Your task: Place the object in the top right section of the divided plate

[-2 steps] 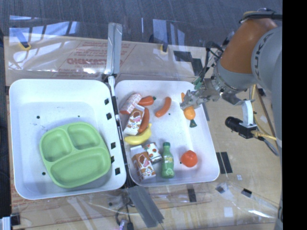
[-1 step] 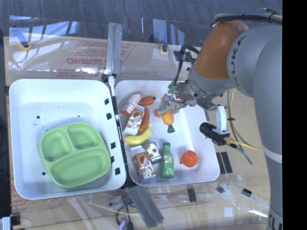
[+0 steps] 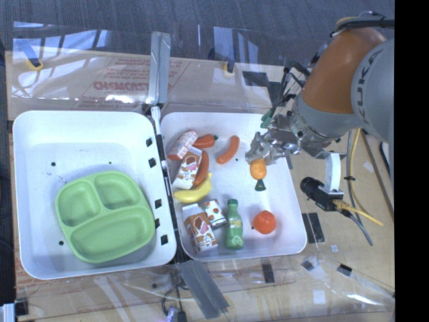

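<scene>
The right bin [image 3: 285, 237] is taken as the landmark: the green divided plate [image 3: 104, 217] is seen in the neighbouring bin well to its left, with the top right section [image 3: 119, 192] bare. Over the right bin's upper right part the tool [image 3: 263, 154] is lowered, and a small orange carrot-like object [image 3: 258, 171] is seen just beneath it; whether it is pinched cannot be told. The object is judged light, stiff and smooth, best taken across its thicker orange body.

Banana [image 3: 193, 192], green bottle [image 3: 233, 224], tomato [image 3: 264, 222] in right bin [image 3: 288, 243].
</scene>
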Available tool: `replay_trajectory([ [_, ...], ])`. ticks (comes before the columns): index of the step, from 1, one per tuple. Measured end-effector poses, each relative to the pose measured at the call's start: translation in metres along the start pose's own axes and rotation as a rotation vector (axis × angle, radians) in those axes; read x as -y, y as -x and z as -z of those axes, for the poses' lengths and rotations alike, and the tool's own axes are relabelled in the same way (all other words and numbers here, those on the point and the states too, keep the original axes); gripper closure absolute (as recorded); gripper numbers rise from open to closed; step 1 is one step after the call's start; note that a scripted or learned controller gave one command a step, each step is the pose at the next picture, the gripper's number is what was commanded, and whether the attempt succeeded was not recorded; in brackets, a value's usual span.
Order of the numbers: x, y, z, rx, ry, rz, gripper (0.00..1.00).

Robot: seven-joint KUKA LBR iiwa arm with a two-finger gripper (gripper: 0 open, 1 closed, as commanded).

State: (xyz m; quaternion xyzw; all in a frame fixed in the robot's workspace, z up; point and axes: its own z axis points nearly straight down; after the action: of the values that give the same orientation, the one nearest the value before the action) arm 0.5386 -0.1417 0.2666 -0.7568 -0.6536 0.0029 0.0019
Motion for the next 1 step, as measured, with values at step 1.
replay_trajectory([
  [1,0.0034,-0.0787,-0.0239,0.000,-0.002,0.058,1.00],
])
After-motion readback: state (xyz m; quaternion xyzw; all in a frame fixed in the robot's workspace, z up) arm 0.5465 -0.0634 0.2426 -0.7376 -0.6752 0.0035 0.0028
